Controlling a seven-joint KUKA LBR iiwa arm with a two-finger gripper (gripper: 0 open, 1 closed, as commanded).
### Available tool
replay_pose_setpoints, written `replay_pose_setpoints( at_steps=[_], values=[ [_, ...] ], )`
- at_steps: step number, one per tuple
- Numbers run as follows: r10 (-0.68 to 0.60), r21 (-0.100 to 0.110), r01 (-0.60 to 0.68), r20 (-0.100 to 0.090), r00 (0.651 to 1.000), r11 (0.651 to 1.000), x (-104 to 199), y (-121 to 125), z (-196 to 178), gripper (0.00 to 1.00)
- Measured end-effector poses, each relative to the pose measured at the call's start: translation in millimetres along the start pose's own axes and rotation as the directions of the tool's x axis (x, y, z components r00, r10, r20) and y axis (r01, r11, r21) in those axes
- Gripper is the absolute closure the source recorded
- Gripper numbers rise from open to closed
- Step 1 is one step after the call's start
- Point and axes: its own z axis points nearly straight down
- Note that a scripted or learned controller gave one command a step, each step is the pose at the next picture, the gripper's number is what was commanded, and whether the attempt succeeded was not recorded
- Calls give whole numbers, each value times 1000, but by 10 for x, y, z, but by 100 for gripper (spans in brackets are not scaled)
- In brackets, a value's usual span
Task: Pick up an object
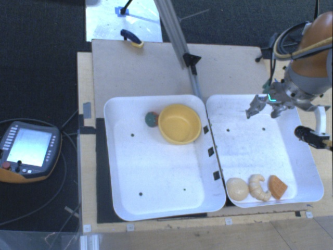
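My gripper (264, 110) hangs over the far right part of the right bin (260, 139), with its two fingers spread open and nothing between them. Along that bin's near edge lie a cream round piece (237, 188), a pale curled croissant-like piece (258, 186) and an orange wedge (277, 186), side by side. In the left bin (156, 191) a yellow bowl (179, 123) sits at the far right corner, with a small dark green ball (151, 119) touching its left side.
A slanted metal pole (177, 33) runs down to the gap between the bins' far ends. A teach pendant (27, 151) lies on the floor to the left. A black cable and a black fitting (308, 135) hang by the right bin's right rim.
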Motion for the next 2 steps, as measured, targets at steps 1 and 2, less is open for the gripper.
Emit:
replay_pose_setpoints(
  at_steps=[1, 2],
  values=[
    [0, 0, 0, 0, 1000, 1000, 0, 0, 0, 0],
    [0, 2, 0, 0, 1000, 1000, 10, -16, 412, 0]
  ],
)
